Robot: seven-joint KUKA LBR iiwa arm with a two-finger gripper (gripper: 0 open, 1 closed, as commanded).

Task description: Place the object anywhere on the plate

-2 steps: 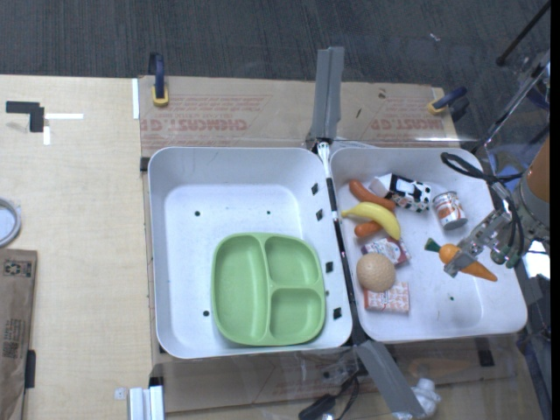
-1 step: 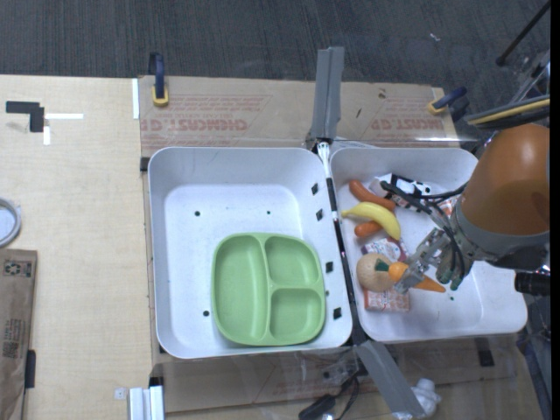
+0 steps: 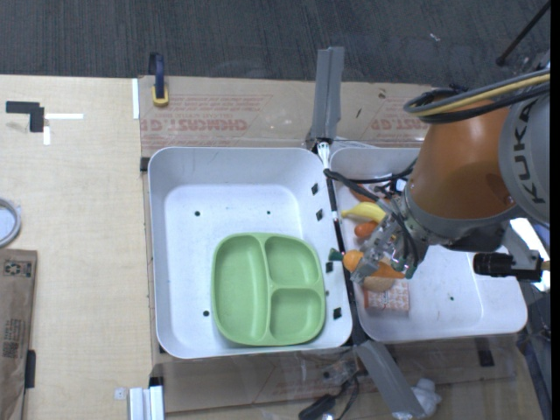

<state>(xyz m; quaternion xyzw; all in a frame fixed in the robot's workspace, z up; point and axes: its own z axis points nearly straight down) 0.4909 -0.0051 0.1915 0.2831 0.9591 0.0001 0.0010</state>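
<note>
Left white bin (image 3: 175,234) holds a green three-compartment plate (image 3: 269,289), flat, toward the bin's near right corner, nothing on it. Right white bin (image 3: 464,309) has a small cluster of toy food by its left wall: yellow banana (image 3: 364,211) farthest back, an orange piece (image 3: 365,230) just in front of it, a rounder orange object (image 3: 353,261) touching the divider side, and a red-and-white patterned packet (image 3: 387,298) nearest the camera. Arm (image 3: 464,169) reaches in from the right, orange band over the right bin. Gripper (image 3: 385,252) sits low in that cluster, right beside the orange object and above the packet. Fingers are lost in clutter and cables; cannot tell their opening or whether anything is gripped. Wooden worktop (image 3: 70,191) lies left of the bins.
</note>
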